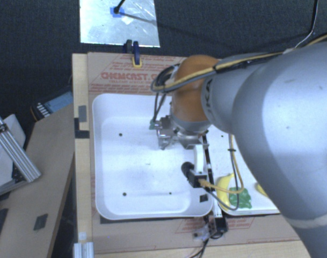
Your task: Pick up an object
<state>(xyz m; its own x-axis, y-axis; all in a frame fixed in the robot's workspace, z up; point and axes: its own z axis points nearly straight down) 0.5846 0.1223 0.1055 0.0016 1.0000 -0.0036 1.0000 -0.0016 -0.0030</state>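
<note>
- The claw [168, 138] hangs low over the shallow white plastic bin [107, 160] on the left; whether it is spread or pinched I cannot tell, as the wrist hides it.
- Nearest, just right of that bin's front corner, lie a yellow curved object [223, 184] and a green leafy piece [242, 199], the likely targets.
- To do this well, I would shift the claw right over them before descending.
- Farthest, beyond the bin, cardboard [125, 75] covers the tabletop.

white bin [115, 160], yellow object [225, 186], perhaps green-patched
</note>
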